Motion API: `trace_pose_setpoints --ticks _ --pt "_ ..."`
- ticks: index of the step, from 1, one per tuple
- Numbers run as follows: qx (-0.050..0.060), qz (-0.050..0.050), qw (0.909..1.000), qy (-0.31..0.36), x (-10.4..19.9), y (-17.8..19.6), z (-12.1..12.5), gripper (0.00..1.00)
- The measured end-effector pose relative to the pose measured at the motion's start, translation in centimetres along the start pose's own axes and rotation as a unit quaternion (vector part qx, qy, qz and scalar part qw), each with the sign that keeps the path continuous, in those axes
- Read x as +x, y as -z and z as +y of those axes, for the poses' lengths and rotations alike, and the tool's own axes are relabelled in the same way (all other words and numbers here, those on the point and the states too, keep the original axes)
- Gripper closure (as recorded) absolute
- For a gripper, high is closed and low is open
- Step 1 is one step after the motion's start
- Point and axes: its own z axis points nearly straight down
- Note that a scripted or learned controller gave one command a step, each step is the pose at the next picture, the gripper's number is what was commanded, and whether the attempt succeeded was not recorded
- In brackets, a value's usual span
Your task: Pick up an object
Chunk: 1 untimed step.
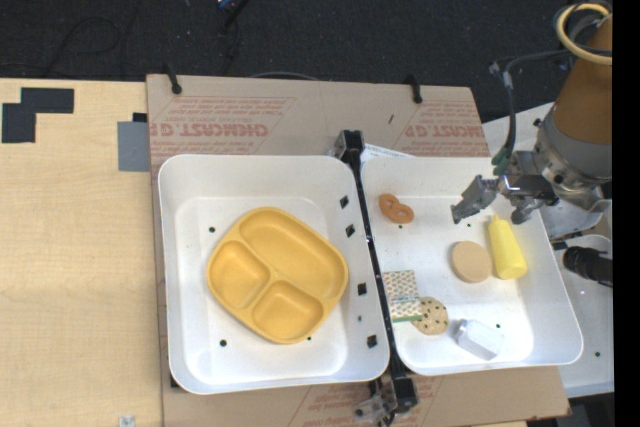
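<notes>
I am watching the claw [497,198] hanging over the right bin [560,335], just above and a little to the left of the yellow cylinder [506,248], which is my landmark for everything here. The fingers are standing spread apart, one reaching toward the left and one nearer the arm, and nothing is sitting between them, so I am reading the claw as wide open and holding nothing. The yellow cylinder is lying on its side on the bin floor, its long axis running away from me, and it is the nearest thing to the claw. Touching or just beside its left flank is a tan round disc [471,262]; further left and up is a small orange pretzel [396,209]; below and to the left are a spotted cookie [432,316] and a patterned card [401,287]; almost straight below is a pale grey block [476,338]. Well to the left, in the other bin, a yellow divided plate [277,273] is resting. I am judging the cylinder to be light, smooth and probably rigid plastic, so it may roll or slip; I would be closing across its short width near the middle, clear of the disc.
</notes>
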Motion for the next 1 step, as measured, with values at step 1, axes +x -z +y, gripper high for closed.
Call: trace_pose_setpoints --ticks 1 --pt "0.002 0.0 1.0 0.0 -0.16 -4.36 -0.2 0.0"
